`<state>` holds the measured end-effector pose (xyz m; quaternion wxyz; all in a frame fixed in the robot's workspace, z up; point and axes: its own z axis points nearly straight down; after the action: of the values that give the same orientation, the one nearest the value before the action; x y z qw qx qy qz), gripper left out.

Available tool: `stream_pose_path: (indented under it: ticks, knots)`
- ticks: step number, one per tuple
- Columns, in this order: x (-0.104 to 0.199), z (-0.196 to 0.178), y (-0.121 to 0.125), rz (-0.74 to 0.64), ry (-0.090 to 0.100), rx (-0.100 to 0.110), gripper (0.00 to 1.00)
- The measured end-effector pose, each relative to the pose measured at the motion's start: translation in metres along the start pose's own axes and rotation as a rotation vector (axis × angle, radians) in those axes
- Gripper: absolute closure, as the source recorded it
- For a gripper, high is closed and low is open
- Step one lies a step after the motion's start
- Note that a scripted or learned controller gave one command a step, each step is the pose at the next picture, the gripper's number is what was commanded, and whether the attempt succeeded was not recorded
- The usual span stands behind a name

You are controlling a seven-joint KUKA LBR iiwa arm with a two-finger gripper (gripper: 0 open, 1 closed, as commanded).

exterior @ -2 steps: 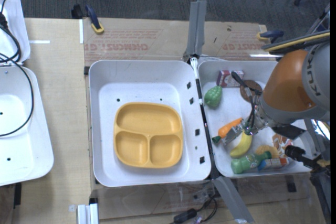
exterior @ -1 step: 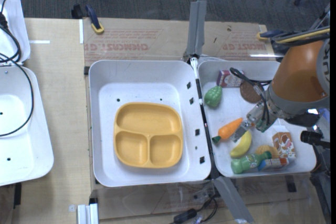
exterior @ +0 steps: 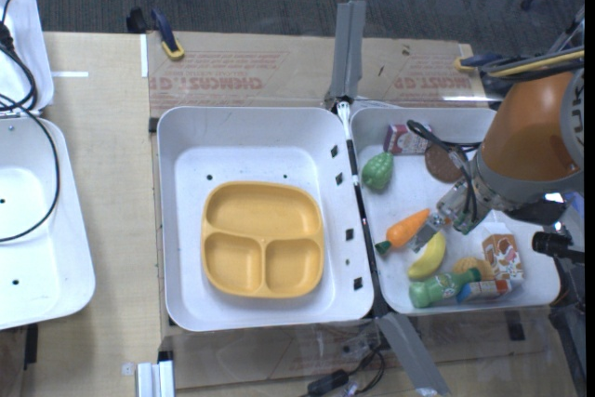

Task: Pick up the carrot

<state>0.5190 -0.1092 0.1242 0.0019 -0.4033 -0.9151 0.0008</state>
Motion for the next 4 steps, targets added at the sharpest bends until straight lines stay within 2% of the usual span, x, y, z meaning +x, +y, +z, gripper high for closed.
stream_pose_path:
  ticks: [1, 2, 3, 4]
  knots:
    - [-0.015, 0.036, 0.026, 0.167, 0.001, 0.001, 0.00]
    - [-0.016, 0.031, 0.025, 0.165, 0.003, 0.004, 1.00]
    - [-0.037, -0.064, 0.089, 0.555, -0.002, 0.002, 1.00]
    - [-0.036, -0.064, 0.089, 0.555, -0.002, 0.003, 0.00]
